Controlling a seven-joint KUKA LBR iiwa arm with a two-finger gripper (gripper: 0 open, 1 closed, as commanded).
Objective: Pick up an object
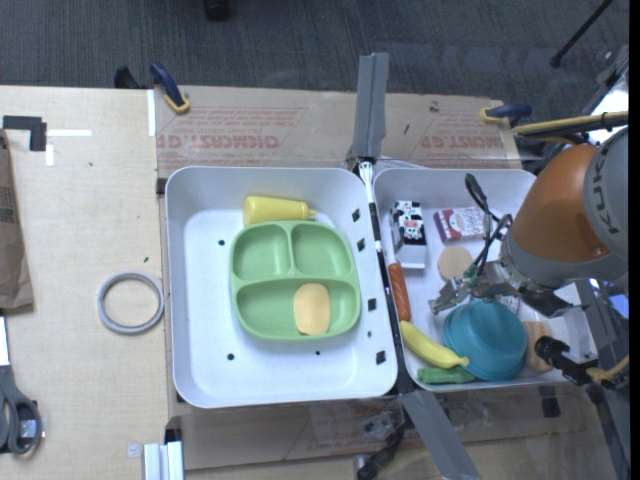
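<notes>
My claw (458,293) hangs low in the right bin (430,180), its metal tip just above the upper-left rim of the blue bowl (488,340); whether it is clenched or released I cannot tell, and nothing shows gripped in it. Nearest likely target is that bowl, touching or almost touching the tip, lying down-right of it toward the bin's near edge. The banana (428,347) lies just beside the bowl's left side, long axis slanting down-right.

A light wooden bench (80,228) stands on dark grey carpet floor (300,18); brown cardboard sheet (260,128) covers its far edge.
</notes>
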